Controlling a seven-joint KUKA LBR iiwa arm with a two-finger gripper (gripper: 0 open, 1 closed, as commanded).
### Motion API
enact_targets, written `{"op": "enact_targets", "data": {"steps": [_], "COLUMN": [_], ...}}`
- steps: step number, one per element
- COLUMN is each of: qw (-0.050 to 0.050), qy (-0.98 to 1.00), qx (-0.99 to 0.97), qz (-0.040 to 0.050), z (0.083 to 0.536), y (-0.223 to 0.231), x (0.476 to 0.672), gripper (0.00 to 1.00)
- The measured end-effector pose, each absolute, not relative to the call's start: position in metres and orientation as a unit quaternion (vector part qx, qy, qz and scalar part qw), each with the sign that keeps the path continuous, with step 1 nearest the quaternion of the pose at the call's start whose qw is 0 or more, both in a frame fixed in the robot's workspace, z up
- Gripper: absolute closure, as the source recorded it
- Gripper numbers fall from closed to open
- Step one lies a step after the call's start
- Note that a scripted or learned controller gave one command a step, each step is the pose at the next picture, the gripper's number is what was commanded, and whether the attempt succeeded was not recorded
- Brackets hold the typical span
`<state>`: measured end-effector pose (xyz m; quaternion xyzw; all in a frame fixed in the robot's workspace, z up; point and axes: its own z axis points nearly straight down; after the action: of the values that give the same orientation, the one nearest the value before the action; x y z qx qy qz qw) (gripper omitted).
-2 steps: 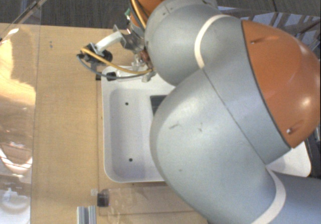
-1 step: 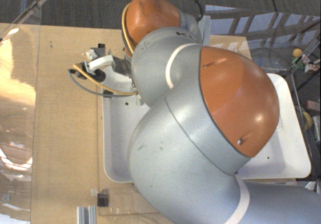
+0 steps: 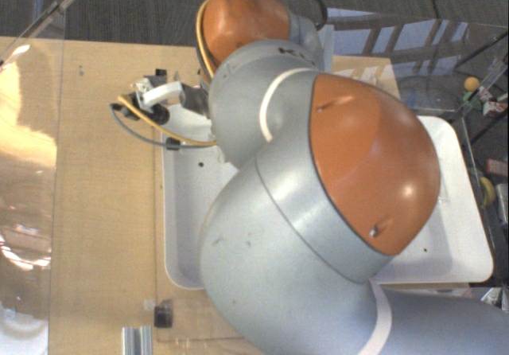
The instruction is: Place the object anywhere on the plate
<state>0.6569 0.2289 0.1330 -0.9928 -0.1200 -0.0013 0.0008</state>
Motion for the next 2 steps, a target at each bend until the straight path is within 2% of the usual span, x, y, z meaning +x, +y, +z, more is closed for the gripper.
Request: {"op": "enact_targets", "data": {"steps": [1,2], "qw": [0.001,0.000], "qy": [-0.151,-0.360], "qx": [-0.988,-0.933], "qz": [-0.0010,0.0003], "z": [0.1831,0.1881], "y": [0.2322,0.2355], "x": [0.6637,0.6581], "gripper": [1.00,1.00]}}
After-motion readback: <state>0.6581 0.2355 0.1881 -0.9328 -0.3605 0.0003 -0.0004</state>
